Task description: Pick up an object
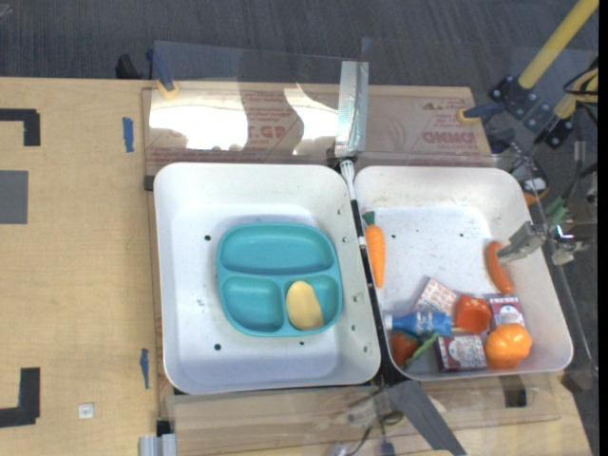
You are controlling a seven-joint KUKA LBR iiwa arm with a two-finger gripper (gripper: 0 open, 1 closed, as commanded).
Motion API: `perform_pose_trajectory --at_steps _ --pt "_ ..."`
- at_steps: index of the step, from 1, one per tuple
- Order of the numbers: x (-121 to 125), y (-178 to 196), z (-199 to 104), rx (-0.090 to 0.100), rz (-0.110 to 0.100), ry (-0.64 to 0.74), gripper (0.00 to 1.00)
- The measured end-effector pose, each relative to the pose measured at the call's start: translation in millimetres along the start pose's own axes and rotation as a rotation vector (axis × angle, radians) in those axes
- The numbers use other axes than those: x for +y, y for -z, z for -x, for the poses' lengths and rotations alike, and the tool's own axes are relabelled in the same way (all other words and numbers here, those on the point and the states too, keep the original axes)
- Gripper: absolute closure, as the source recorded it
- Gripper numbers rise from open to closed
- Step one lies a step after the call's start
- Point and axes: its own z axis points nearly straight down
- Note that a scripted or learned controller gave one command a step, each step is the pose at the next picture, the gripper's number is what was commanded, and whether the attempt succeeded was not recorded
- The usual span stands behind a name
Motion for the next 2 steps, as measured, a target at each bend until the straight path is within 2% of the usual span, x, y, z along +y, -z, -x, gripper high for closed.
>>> perform_pose_trajectory --at_steps 1,2 --pt "63 -83 -8 0.003 -0.009 0.055 0.0" --pt "72 -177 41 0.012 -0.003 0.225 0.0"
